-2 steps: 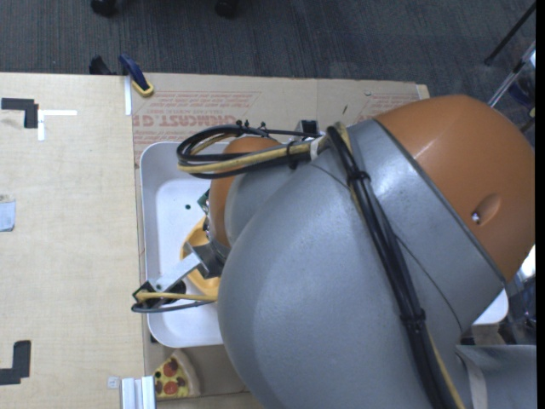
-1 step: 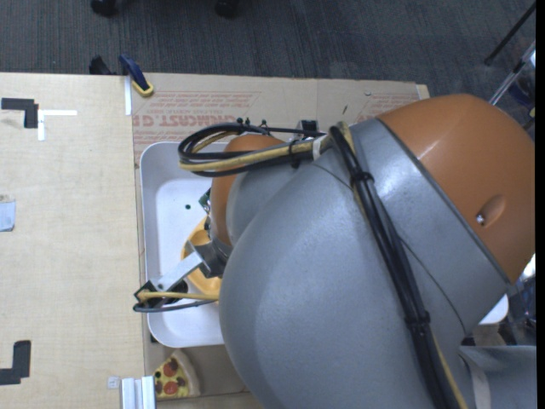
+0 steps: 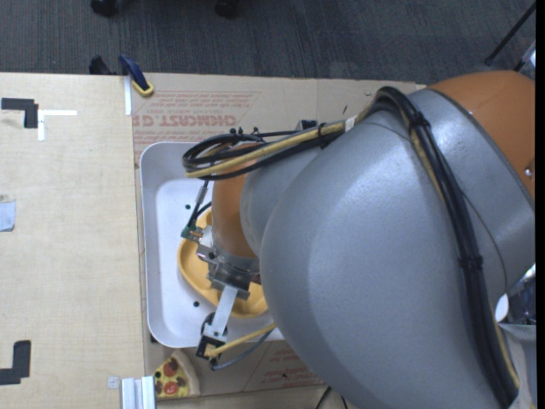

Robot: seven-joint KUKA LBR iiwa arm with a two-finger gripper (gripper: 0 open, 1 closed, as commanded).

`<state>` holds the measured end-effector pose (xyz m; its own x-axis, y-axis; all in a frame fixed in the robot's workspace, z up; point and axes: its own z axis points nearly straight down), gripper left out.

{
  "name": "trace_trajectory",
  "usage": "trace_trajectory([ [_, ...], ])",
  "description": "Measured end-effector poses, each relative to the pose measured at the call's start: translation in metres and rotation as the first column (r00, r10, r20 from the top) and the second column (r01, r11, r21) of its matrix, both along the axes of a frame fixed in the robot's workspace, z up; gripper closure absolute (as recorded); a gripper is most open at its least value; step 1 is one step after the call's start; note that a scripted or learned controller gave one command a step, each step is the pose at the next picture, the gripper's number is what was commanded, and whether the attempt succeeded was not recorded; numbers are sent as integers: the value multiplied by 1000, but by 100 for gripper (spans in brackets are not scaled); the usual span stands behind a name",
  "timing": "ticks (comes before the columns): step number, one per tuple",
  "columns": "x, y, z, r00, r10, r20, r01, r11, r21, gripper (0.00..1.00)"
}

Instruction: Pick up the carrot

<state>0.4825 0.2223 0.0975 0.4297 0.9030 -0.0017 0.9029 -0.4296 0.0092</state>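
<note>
My arm [image 3: 383, 254] fills the right and middle of the camera view and hides most of the white bin [image 3: 162, 254]. Its wrist, with the orange band [image 3: 226, 211], reaches down into the bin's left part. The gripper [image 3: 223, 273] is low over a flat yellow round thing [image 3: 189, 267] on the bin floor. The wrist covers the gripper's tip. A small green bit [image 3: 195, 227] shows beside the wrist, and I cannot tell what it belongs to.
The bin rests on brown cardboard [image 3: 196, 109] on a pale wooden bench [image 3: 68, 228]. A toy pizza slice [image 3: 170, 378] lies just outside the bin's near edge. A blue and yellow clamp [image 3: 136, 75] sits at the bench's far edge.
</note>
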Motion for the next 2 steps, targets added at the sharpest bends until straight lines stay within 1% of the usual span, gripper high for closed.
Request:
trace_trajectory([
  [1,-5,6,49,981,-195,-9,196,981,3,100],
  [2,-4,6,100,896,-444,-8,444,896,2,100],
])
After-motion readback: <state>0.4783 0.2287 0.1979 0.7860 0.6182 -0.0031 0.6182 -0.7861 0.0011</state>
